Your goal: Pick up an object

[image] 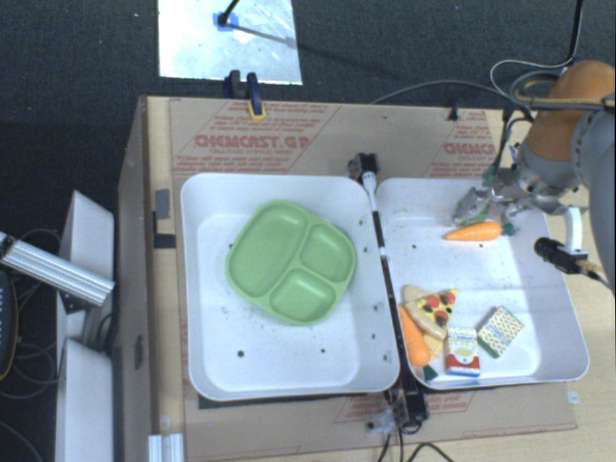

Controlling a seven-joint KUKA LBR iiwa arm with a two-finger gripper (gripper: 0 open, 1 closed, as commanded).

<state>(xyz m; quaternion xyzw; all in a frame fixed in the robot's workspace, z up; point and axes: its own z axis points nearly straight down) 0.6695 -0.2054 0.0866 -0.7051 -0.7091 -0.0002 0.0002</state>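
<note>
I can't tell how my gripper (489,203) is set above the carrot (474,231) (round, likely slippery), so it may roll away.

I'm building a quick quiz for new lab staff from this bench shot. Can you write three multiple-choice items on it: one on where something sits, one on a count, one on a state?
1. Where is the green divided plate?
A. left bin
B. right bin
C. on the cardboard

2. How many compartments does the plate have?
A. two
B. three
C. five

3. How does the carrot under the gripper lie?
A. standing on end
B. flat on the bin floor
C. on the plate

Answers: 1 A, it sits inside the left bin. 2 B, its ridges mark off three sections. 3 B, it lies lengthwise in the right bin.
</note>
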